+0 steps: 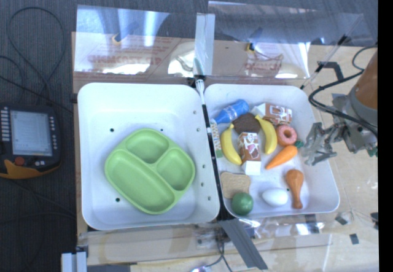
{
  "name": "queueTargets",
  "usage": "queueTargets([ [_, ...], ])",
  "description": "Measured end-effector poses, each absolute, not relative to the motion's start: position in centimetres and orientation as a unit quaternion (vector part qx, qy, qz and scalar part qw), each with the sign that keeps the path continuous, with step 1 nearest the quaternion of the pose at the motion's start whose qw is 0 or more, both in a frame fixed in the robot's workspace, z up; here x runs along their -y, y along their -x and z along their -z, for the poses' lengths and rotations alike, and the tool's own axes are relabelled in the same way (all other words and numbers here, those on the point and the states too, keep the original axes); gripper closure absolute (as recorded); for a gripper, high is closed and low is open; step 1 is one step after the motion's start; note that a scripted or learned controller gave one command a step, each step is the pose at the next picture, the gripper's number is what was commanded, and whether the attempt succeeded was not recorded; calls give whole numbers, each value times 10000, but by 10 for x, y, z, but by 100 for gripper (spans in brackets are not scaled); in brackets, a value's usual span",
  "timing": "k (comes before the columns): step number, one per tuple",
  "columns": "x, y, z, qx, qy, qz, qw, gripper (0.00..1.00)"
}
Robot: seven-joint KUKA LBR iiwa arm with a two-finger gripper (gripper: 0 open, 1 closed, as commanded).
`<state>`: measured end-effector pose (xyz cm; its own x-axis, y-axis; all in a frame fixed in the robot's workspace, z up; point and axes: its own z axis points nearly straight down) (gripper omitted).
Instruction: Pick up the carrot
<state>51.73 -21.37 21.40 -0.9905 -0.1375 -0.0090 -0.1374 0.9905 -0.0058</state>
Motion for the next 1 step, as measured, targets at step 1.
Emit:
queueTargets([
  [1, 179, -549, -314, -9992, 388, 6, 43, 100],
])
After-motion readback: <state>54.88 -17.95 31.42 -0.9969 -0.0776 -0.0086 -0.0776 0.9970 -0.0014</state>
